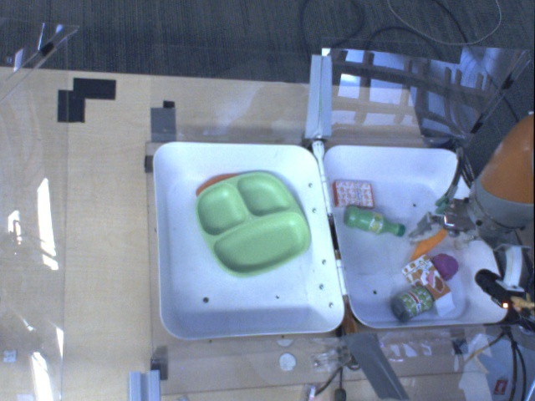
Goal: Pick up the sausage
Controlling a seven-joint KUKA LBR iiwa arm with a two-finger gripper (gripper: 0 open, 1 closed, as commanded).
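Bench (100, 249) bearing two white bins (251, 320)

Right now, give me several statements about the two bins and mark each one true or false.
1. The green divided plate lies in the left bin. True.
2. The green bottle lies in the left bin. False: it lies in the right bin, below the red and white packet.
3. The tool is over the right bin, near an orange piece. True.
4. The small can rests on the green plate. False: it lies near the right bin's front edge.
5. A purple item lies in the right bin. True.
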